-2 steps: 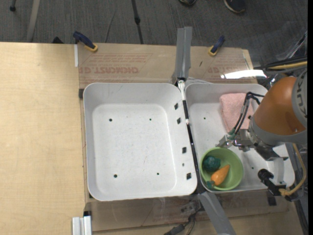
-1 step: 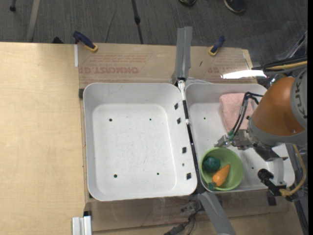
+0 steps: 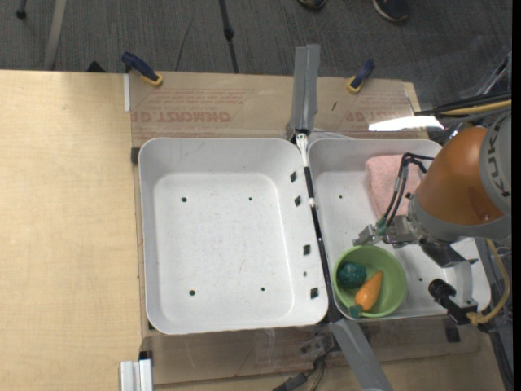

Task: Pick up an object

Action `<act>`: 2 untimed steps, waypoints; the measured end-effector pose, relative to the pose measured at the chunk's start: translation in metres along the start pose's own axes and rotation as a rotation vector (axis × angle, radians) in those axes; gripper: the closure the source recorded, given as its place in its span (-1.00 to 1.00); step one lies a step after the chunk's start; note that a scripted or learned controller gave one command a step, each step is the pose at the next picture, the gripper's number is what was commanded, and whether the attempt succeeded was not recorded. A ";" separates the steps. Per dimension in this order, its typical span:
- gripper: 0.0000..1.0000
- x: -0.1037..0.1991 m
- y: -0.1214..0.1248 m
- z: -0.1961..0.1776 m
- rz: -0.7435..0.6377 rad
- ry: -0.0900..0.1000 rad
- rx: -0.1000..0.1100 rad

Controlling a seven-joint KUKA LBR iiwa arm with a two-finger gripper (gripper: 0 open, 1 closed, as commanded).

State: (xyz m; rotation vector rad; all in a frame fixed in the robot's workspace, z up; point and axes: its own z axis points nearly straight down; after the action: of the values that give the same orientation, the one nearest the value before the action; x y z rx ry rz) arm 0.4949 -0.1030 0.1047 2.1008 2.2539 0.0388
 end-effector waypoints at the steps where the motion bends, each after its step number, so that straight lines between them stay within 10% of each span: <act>1: -1.00 0.002 -0.002 0.001 0.105 0.006 0.007; 2: -1.00 -0.005 0.060 0.018 0.130 0.021 0.065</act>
State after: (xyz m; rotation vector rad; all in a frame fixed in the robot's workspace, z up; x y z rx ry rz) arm 0.5556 -0.1038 0.0906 2.2878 2.1550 -0.0058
